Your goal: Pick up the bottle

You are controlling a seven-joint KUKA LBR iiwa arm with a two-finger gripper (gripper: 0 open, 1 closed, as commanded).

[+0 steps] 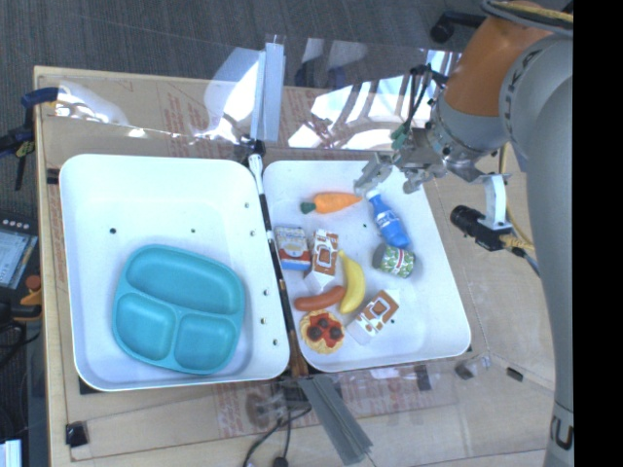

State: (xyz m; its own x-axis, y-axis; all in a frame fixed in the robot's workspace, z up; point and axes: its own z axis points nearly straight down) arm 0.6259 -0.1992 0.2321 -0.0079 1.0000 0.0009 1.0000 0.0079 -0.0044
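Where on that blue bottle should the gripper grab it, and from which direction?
Probably across the blue bottle's middle body, coming straight down from above. It lies flat in the right bin, its white cap toward the carrot, so the fingers should straddle its narrow width. The gripper hangs just beyond the cap end.

Two white bins (97, 178) are counted. One teal tray (180, 307), one bottle (390, 224), carrot (334, 202), banana (352, 284), sausage (318, 301); possibly three small cartons (291, 246), lower right indistinct.
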